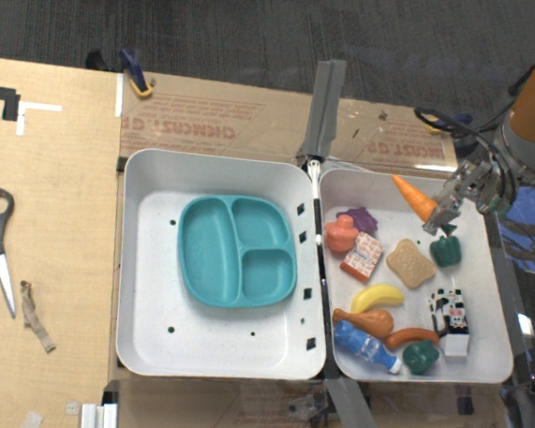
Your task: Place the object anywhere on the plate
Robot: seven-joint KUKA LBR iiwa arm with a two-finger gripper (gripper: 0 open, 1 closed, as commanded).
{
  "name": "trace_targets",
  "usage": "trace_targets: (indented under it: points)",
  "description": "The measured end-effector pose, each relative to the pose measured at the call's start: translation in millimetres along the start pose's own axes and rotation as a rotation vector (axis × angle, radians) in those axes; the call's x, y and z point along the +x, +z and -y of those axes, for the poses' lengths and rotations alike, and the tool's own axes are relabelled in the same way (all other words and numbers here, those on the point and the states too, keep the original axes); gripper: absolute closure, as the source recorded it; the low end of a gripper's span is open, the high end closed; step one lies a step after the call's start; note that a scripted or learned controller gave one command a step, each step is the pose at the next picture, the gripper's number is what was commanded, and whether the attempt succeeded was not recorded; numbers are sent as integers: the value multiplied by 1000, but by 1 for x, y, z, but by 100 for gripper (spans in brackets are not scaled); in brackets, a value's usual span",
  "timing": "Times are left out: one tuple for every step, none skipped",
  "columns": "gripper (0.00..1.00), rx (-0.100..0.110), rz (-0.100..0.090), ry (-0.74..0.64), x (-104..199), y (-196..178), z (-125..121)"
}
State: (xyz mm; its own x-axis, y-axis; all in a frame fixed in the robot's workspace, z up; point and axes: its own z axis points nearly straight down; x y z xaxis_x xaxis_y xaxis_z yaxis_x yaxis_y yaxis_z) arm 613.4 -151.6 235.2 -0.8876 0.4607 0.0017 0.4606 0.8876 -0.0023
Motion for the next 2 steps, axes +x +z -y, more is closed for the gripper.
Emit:
trace_targets:
  points:
    - [100, -2, 2, -168, -15, 145, -12]
    - [100, -2, 2, -299, 6, -9, -76]
